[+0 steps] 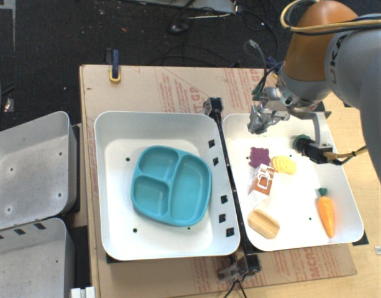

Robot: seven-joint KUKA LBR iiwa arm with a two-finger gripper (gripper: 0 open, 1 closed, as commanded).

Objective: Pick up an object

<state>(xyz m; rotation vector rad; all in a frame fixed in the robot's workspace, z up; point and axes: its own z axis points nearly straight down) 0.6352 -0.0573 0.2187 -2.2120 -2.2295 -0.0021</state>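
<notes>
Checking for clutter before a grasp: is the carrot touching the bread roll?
Apart. The camera view shows bare white bin floor between the carrot and the bread roll.

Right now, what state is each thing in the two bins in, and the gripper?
Gripper: above the right bin's far edge, holding nothing.
Teal divided plate: flat in the left bin.
Purple piece: lying flat.
Yellow corn: on its side.
Snack packet: flat.
Bread roll: lying down.
Carrot: lying down.
</notes>
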